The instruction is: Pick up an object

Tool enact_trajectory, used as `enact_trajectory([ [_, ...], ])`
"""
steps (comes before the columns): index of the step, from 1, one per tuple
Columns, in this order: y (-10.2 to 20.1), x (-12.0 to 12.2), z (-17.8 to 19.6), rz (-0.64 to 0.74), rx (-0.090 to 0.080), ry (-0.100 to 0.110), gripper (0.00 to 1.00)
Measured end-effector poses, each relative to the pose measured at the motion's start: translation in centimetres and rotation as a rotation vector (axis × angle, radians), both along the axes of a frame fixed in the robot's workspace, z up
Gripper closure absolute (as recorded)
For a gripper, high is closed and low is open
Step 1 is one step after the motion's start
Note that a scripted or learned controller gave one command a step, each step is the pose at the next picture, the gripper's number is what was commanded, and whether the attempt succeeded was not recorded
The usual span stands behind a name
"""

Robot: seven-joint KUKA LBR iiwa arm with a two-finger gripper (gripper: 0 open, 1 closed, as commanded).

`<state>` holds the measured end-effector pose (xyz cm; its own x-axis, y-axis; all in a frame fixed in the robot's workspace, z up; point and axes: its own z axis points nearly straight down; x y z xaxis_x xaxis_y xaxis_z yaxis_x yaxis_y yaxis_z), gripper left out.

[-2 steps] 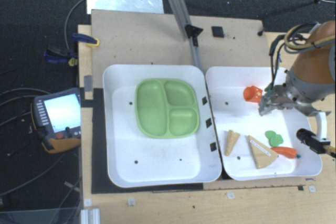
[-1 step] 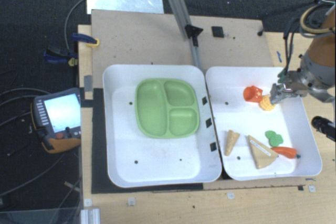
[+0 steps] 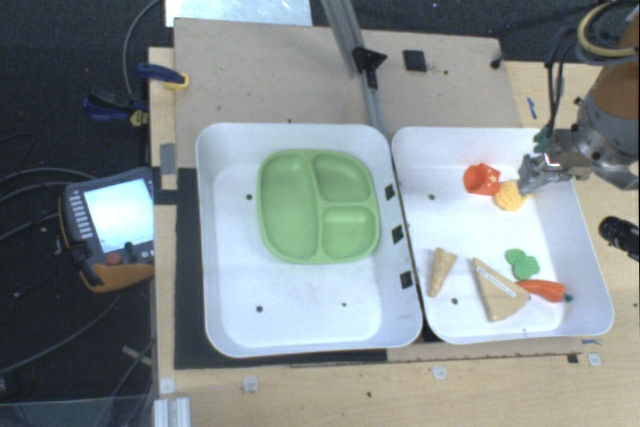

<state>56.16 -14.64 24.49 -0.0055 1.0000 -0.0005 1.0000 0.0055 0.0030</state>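
Overhead view of the bench with two shallow white bins set side by side. The left bin bears a green divided plate, lying flat toward its upper half with its three compartments bare. The right bin carries the loose objects available for picking, and the arm enters from that side, which keeps its reach short.

The gripper stands low over the upper part of the right bin, directly beside a small yellow object and near an orange object that lies just to the left of it. At this slant and size the tool's state cannot be told, and no object can be seen held in it. Contact with the yellow object cannot be confirmed either; the two appear touching or very nearly so.

Lower in the same bin, well apart from the gripper, lie a tan cone-shaped piece, a pale wedge-shaped piece, a green piece and an orange carrot-like piece; the last three are crowded together.

Judged from this placement, the yellow object is the likely target: it sits closest to the tool and offers more free space than the crowded group below. The orange neighbour could be nudged during a grasp.
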Motion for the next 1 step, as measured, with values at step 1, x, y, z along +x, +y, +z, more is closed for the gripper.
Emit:
enact_trajectory([
  [1, 5.34, 0.33, 0.65, 0.004, 0.001, 0.000, 1.00],
])
